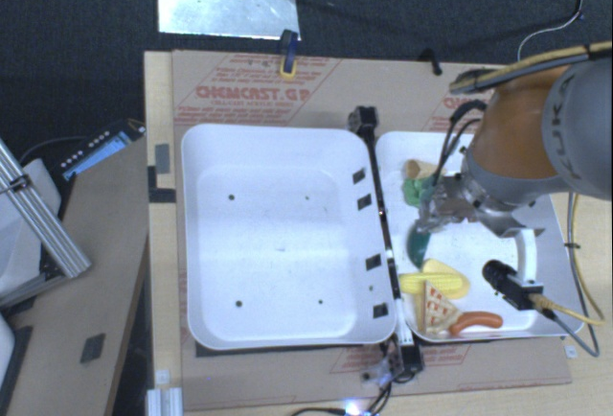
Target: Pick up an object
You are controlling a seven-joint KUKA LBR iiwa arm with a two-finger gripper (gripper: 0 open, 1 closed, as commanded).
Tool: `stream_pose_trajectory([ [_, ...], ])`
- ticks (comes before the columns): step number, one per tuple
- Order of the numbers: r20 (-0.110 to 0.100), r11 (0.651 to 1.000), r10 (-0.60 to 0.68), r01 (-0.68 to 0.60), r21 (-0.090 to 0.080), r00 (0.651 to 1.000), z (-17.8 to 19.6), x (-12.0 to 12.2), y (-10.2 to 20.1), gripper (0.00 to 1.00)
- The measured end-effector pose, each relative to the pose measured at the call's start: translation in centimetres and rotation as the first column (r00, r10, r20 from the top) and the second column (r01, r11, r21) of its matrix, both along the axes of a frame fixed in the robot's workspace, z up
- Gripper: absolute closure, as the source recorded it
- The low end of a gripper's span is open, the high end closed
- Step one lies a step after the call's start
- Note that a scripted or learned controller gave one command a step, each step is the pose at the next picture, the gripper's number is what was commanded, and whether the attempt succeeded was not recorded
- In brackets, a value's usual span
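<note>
Teal object in right white bin on cardboard-topped bench; fingers' state unclear.

One fixed camera sat above the bench, looking down at a slant. Both bins were in frame: left bin near centre, right bin toward the right edge, partly covered by the arm coming in from the right. Far side of bench was at top of frame, dark floor beyond it. Mid distance, whole bench top visible, bench corners slightly skewed.
</note>
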State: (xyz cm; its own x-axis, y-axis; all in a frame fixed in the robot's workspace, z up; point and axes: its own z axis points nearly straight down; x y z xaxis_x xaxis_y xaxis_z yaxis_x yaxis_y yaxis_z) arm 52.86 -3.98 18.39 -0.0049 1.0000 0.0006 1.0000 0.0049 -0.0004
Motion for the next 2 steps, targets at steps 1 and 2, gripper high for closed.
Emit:
stream_pose_trajectory([
  [1, 0.005, 1.0, -0.007, 0.007, -0.004, 1.0, -0.3, 4.0, -4.9, 1.0],
  [2, 0.017, 1.0, -0.001, 0.001, -0.004, 1.0, -8.1, 2.0, -5.0, 1.0],
])
